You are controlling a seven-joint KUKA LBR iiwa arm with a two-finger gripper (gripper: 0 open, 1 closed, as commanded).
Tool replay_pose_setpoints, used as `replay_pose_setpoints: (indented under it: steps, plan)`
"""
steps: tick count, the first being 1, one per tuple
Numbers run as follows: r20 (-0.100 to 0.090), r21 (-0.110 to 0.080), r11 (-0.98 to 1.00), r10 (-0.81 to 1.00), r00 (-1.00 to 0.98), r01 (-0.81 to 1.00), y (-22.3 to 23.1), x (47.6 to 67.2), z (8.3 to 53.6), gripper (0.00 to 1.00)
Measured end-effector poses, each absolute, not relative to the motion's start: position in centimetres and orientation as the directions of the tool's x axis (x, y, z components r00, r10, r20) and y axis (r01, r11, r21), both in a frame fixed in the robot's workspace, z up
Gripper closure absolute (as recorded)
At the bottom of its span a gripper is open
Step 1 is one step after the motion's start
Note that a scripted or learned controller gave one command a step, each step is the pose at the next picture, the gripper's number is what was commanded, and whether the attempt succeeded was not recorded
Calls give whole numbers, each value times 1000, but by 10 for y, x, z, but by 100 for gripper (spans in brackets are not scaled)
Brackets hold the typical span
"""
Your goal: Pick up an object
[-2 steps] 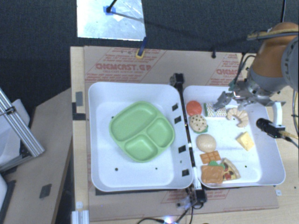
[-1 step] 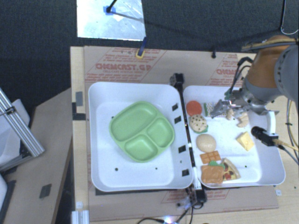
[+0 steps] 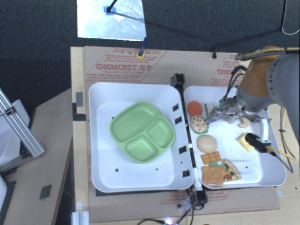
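Observation:
My gripper (image 3: pixel 211 113) hangs low over the upper left part of the right bin (image 3: pixel 272 172), pointing left. Just left of its tip lie a red tomato (image 3: pixel 195 108) and, slightly below, a speckled cookie (image 3: pixel 198 123). Nothing shows as held. A pale egg-shaped piece (image 3: pixel 206 143) lies below the cookie. Lower down are an orange waffle square (image 3: pixel 211 158), an orange toast piece (image 3: pixel 213 175) and a pizza slice (image 3: pixel 230 171). A yellow cheese wedge (image 3: pixel 243 142) and a small beige piece (image 3: pixel 243 122) lie under the wrist.
The left bin (image 3: pixel 101 172) holds a green divided plate (image 3: pixel 142 131). A black divider strip (image 3: pixel 183 125) runs between the two bins. The arm's grey body and orange band (image 3: pixel 258 78) cover the right bin's upper right corner.

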State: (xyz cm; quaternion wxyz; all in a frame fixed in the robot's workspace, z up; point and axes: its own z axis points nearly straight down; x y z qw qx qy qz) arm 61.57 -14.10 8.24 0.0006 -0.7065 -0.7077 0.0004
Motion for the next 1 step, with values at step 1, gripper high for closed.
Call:
replay_pose_setpoints:
  steps: [1]
  plan:
    - [-1, 5, 1, 1000, -1, 1000, -142, 617, 96, 100]
